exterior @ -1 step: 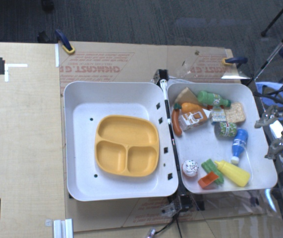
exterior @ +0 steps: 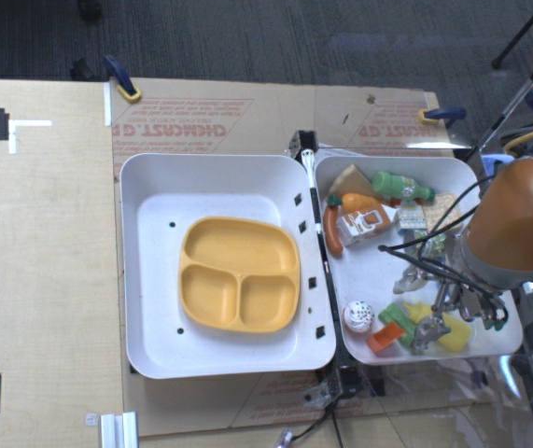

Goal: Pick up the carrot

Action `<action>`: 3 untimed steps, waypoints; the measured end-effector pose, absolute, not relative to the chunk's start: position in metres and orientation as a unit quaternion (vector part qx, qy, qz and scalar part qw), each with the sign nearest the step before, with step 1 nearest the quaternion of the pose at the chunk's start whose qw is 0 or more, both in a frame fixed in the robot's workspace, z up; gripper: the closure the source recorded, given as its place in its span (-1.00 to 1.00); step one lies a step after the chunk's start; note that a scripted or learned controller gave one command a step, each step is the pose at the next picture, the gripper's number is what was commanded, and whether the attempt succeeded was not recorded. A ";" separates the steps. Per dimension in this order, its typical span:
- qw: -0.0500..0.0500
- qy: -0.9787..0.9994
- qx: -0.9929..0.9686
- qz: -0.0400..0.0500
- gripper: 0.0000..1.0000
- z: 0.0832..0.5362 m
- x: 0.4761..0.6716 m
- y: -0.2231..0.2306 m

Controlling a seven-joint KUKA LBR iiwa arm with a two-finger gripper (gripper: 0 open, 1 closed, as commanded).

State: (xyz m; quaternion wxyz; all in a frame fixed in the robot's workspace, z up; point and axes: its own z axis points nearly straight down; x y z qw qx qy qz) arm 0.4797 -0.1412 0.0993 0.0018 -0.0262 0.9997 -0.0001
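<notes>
In the right-hand shallow white plastic bin [exterior: 392,264], the metal two-finger gripper [exterior: 431,330] is hanging low at the near right corner over yellow and green toys, its opening impossible to tell, while the small orange carrot [exterior: 385,338] is lying just left of it, untouched.

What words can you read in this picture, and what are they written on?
"CHICAGZT GE", roughly, in red mirrored letters on the cardboard sheet under the bins; only partly legible.
More red print on the cardboard near the blue clamp: too blurred to read.
Carton in the right bin: label too small to read.
</notes>
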 end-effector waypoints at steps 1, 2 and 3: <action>0.005 0.999 0.034 -0.002 -1.00 0.095 0.497 -0.095; 0.002 0.965 0.263 0.000 -1.00 0.192 0.480 -0.004; 0.001 0.912 0.410 -0.001 -1.00 0.191 0.506 0.054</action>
